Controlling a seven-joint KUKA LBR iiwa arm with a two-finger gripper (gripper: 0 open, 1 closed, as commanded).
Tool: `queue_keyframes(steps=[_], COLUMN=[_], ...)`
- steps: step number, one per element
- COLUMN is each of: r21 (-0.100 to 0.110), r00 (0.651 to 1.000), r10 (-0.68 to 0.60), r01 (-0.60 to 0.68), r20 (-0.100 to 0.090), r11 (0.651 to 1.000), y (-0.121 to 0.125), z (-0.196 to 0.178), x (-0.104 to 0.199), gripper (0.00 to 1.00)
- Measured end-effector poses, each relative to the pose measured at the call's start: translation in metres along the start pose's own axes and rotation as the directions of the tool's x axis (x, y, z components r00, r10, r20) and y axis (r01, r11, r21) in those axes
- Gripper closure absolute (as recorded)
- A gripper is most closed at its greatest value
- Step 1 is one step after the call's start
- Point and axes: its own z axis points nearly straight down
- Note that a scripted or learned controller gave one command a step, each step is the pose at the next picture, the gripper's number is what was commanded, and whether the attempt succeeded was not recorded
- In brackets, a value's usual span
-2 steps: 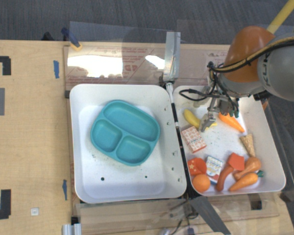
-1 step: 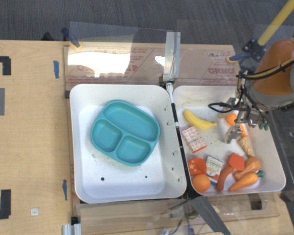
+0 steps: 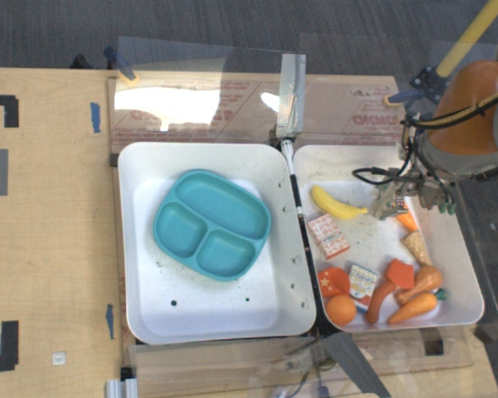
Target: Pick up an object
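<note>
Table (image 3: pixel 50 222) bare and flat on the far left, with ample room but nothing to pick. Next, left bin (image 3: pixel 131 222) holding just a teal divided plate (image 3: pixel 212 222), lying flat and slightly skewed near the middle, with white floor all round it and well clear of every wall. Then right bin (image 3: pixel 473 301), crowded: banana (image 3: pixel 336 204) lying flat toward the back, a red-and-white packet (image 3: pixel 328 235) just below it, and at the front an orange ball (image 3: pixel 342 309), a small printed box (image 3: pixel 363 282) and carrots (image 3: pixel 415 305) packed together, touching or nearly so. Probably easiest to start with the banana, given the open floor behind and beside it. Farther right, grey arm (image 3: pixel 461 131) reaching in, jaws hanging low just beside the banana's right end, close to a small orange piece (image 3: pixel 408 220). Impossible to tell whether apart or together, and nothing seen between them. Little slack near the right wall, so best to approach straight down rather than sideways.
</note>
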Motion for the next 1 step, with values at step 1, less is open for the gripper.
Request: queue_keyframes(steps=[1], r21=[-0.017], r00=[0.798], r10=[-0.602], r01=[0.602], r20=[-0.014], r11=[0.798], y=[-0.034], z=[-0.0089], x=[0.0301], gripper=[1.0])
